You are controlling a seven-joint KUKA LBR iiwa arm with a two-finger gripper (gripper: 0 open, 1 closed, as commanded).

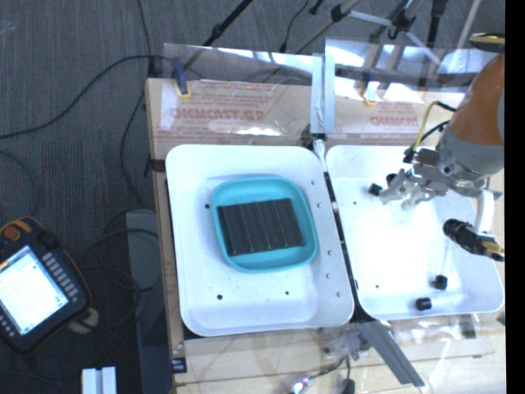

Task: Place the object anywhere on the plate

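Observation:
A teal plate (pixel 305 212) with rounded corners lies in the middle of the left bin (pixel 193 245). A dark grey ribbed rectangular block (pixel 261 226) rests flat on the plate and covers most of its floor. My gripper (pixel 399 187) is over the upper part of the right bin (pixel 385 253), well to the right of the plate and apart from the block. Nothing shows in the gripper.
The grey arm with its orange band (pixel 484 105) comes in from the upper right. A black cylinder with an orange tip (pixel 467 236) hangs over the right bin's right side. Two small black pieces (pixel 440 282) (pixel 422 304) sit near that bin's front edge. A raised ridge (pixel 328 220) divides the bins.

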